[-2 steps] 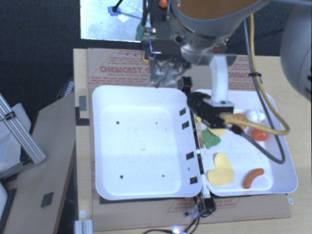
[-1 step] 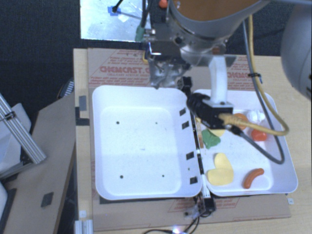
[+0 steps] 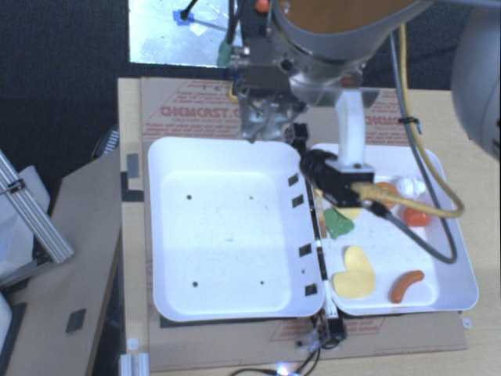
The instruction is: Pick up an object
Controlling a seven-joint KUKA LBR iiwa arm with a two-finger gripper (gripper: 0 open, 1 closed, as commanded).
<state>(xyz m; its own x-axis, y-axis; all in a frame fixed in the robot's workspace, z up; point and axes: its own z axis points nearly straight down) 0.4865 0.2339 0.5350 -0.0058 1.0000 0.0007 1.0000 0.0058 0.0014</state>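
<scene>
Nearest, right bin [image 3: 462, 288]: a yellow piece [image 3: 355, 273] lies close to the divider; an orange sausage-shaped piece [image 3: 406, 285] lies just beside it, apart from it, toward the bin's near right corner.
Handling, a judgement: both look like small, light, smooth plastic toys, likely slippery; the sausage shape is best taken across its narrow middle.
Middle, right bin: a green piece [image 3: 339, 223] sits by the divider, partly under the black wrist hardware; a red-orange piece [image 3: 416, 218] and a white piece [image 3: 409, 186] lie farther right.
Left bin [image 3: 227, 233]: bare white floor.
Gripper [image 3: 264, 130]: hangs at the far rim of the left bin, well apart from every object; I cannot tell how its jaws stand.
Farthest: cardboard sheet [image 3: 188, 108] under both bins.
</scene>
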